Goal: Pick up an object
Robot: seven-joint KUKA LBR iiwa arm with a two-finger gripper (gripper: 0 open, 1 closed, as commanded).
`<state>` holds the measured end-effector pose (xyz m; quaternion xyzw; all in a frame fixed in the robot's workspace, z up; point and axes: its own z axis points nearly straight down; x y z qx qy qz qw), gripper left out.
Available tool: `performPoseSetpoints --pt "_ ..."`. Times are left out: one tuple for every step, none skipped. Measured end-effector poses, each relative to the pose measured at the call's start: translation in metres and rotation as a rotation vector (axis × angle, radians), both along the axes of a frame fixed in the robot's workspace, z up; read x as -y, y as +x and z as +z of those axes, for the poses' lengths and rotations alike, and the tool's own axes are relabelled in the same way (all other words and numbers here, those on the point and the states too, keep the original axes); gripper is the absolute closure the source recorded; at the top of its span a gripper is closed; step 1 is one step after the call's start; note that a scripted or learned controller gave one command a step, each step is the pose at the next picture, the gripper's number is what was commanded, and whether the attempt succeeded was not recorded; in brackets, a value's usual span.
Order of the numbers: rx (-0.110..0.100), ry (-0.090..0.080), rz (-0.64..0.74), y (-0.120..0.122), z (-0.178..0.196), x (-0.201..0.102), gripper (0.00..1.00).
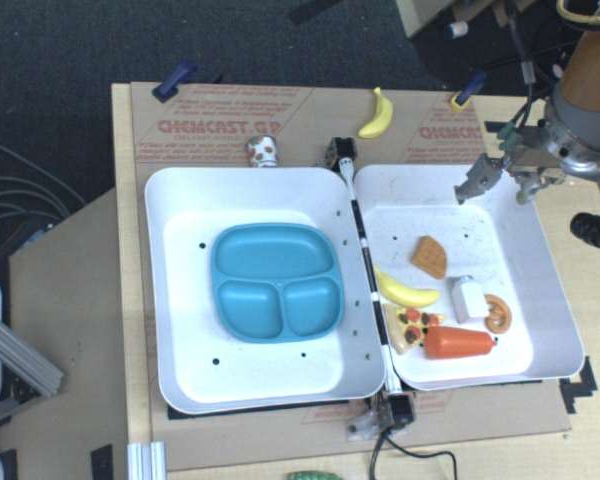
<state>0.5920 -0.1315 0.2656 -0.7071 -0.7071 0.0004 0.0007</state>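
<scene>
Objects for picking lie in the right bin (pixel 540 268) — you see a waffle piece (pixel 429 256) at its middle, a banana (pixel 405 290) against its left wall, a white block (pixel 469 299), a pretzel (pixel 498 314), a pizza slice (pixel 411 326) and a carrot (pixel 458 342) toward its near edge. Your gripper (pixel 500 180) hangs over the bin's far right corner — fingers spread apart, nothing between them. Left of that bin, a blue divided plate (pixel 276 281) sits in the other bin (pixel 175 268)
</scene>
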Motion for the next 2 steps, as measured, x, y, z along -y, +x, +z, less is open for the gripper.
performPoseSetpoints --pt "-0.002 0.000 0.000 0.016 -0.090 0.001 0.00" --pt "-0.001 0.000 0.000 0.016 -0.181 -0.001 0.00"
